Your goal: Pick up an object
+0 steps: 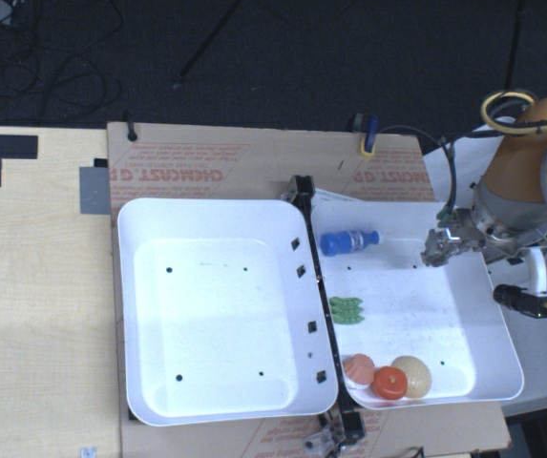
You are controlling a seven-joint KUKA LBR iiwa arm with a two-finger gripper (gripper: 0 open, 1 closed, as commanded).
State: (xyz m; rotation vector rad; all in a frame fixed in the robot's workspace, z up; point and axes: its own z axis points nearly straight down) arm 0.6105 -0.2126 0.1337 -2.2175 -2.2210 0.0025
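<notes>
- Two bins sit side by side on the bench: left bin (149, 256), right bin (483, 351).
- In the right bin: bottle (348, 242) at the far left end, pea pod (347, 310) nearer, beside the dividing wall.
- Near left corner: three round items (388, 378) touching.
- Gripper (436, 248) over the right bin's far right part.

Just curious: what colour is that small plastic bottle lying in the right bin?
Blue, seen in the camera view: small plastic bottle.

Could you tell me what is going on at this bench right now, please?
A KUKA arm reaches in from the right, its gripper over the upper right part of the right bin and holding nothing. That bin holds a blue bottle, a green item, and, in the near corner, a pink piece, a red tomato-like ball and a beige round thing. Nothing is picked up yet.
</notes>
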